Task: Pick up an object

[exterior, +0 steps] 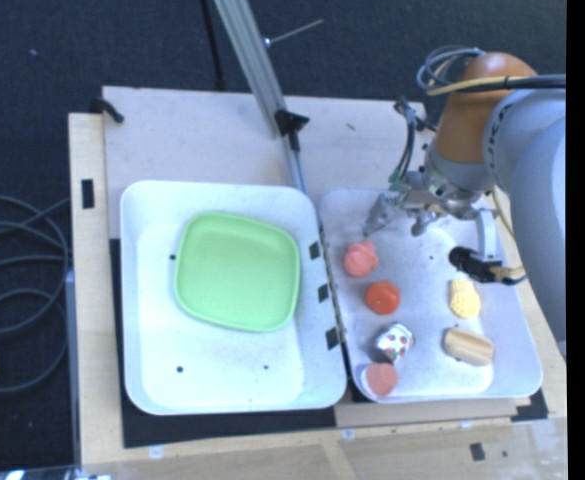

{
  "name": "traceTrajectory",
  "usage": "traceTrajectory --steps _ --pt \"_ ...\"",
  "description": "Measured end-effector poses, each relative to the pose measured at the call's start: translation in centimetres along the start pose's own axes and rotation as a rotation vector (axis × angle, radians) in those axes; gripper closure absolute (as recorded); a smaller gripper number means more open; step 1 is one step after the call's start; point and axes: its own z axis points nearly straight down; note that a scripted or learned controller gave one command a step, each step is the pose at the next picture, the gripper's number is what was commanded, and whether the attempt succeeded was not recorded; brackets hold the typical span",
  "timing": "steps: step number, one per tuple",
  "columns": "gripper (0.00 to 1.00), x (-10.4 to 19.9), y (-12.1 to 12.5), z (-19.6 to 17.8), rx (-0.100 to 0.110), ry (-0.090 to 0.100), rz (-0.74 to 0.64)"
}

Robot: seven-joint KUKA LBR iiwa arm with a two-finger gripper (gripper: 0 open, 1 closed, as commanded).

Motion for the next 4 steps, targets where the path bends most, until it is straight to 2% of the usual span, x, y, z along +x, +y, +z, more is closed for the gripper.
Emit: traceTrajectory --steps 1,3,4 --pt "1.0 0.0 0.2 -1.4 -0.007 -0.001 0.0" --pt "1.0 -0.4 1.1 -12.8 -0.01 0.0 0.0" --pt "1.0 3.4 -1.1 -13.3 -0.006 0.0 -0.002"
